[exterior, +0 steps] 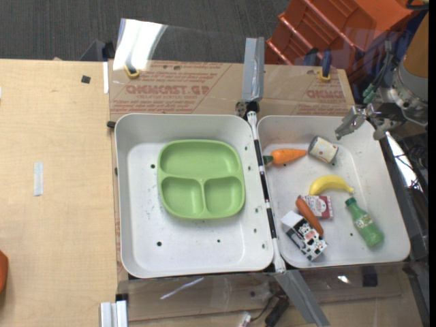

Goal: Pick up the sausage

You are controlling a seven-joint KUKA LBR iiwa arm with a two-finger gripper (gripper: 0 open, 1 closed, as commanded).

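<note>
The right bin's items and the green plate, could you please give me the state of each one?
sausage: lying diagonally, resting partly on the small red packet
carrot: lying flat
can: on its side
banana: lying flat
green bottle: on its side, cap on
black and white carton: lying flat
green plate: upright in left bin
gripper: over right bin's far corner

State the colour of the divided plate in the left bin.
Light green all over; the divided plate shows plainly in the camera view.
</note>
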